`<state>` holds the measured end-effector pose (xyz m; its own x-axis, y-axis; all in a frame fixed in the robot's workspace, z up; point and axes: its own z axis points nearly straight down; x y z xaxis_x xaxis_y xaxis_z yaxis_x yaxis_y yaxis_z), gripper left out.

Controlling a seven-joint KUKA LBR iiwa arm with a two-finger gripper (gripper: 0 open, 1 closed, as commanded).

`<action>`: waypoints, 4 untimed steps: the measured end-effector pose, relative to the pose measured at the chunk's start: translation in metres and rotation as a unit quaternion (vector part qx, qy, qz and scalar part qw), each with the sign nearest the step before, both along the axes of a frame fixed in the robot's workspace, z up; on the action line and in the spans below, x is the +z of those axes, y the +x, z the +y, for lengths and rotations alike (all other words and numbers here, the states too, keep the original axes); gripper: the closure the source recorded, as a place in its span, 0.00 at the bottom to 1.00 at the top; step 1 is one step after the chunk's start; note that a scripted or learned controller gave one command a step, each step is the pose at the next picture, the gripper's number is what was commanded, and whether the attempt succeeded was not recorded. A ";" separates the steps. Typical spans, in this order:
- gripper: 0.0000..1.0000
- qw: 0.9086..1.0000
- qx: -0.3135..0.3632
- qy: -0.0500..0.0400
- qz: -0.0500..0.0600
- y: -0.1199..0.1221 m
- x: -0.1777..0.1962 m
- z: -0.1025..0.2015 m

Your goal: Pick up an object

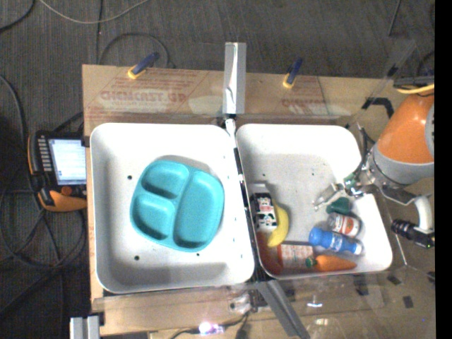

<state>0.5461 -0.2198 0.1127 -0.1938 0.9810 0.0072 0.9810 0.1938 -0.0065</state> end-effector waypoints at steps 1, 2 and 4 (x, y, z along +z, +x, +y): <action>0.00 0.998 -0.067 0.003 -0.007 0.049 -0.021 0.008; 0.00 0.998 -0.067 0.003 -0.008 0.049 -0.021 0.008; 0.00 1.000 0.015 -0.002 -0.002 -0.029 -0.001 0.006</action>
